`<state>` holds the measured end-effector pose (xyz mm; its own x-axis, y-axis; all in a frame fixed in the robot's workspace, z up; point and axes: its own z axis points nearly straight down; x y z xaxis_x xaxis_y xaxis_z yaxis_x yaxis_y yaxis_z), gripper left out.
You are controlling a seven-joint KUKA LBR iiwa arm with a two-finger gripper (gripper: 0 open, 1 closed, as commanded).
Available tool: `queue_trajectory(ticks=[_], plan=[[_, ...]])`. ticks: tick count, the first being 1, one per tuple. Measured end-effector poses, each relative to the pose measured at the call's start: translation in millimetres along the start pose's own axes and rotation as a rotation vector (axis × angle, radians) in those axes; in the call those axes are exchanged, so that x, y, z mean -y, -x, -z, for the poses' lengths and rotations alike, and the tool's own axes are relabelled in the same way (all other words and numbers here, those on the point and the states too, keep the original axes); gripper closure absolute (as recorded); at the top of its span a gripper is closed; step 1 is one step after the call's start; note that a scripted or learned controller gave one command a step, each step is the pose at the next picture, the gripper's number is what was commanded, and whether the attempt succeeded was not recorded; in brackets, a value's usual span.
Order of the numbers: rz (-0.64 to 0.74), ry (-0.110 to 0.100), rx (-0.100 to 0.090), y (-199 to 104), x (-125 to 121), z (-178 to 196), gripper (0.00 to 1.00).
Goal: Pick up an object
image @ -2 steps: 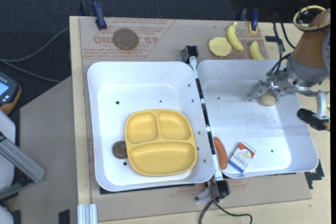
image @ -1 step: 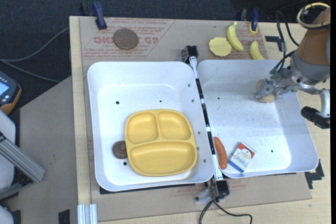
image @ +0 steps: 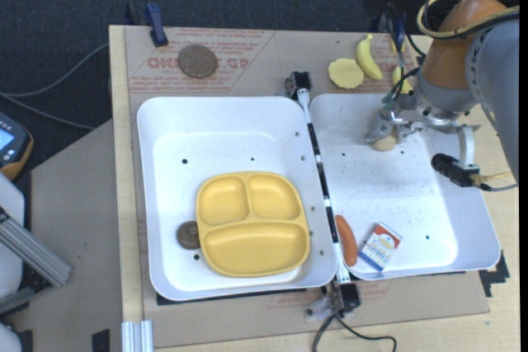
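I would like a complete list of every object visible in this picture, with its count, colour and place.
shallow plastic bins: 2, white, side by side on the bench
divided plastic plate: 1, yellow, left bin
round flat brown piece: 1, left bin, at the plate's left edge
sausage-shaped toy: 1, orange-red, right bin, near the divider
small printed carton: 1, white, blue and orange, right bin, beside the sausage
small tan lump: 1, right bin, under the gripper
round brown disc: 1, bench, above the left bin
toy banana: 1, yellow, bench, above the right bin
flat yellow piece: 1, bench, beside the banana
gripper: 1, grey, over the tan lump
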<state>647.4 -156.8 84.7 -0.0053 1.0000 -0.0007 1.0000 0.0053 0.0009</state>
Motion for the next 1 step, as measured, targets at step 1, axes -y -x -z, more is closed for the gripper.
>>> queue_trajectory(ticks=[1], plan=[[-0.002, -0.002, -0.001, -51.0, 5.6, 0.5, 1.00]])
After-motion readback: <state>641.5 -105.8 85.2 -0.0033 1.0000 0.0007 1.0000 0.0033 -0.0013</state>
